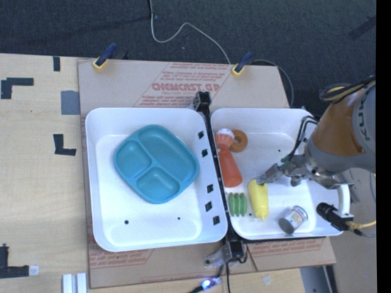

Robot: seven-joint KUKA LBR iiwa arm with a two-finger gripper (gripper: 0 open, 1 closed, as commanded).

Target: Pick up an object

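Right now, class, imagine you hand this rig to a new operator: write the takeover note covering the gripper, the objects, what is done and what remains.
Gripper: low inside the right bin, beside the top of the yellow bottle; I cannot tell how the jaws stand, and nothing shows between them.
Right bin also holds an orange bottle, a brown ring, a green item and a metal can.
Left bin holds a blue divided plate.
Done: arm has reached the objects.
Left: grasp one, probably the yellow bottle, and lift it.
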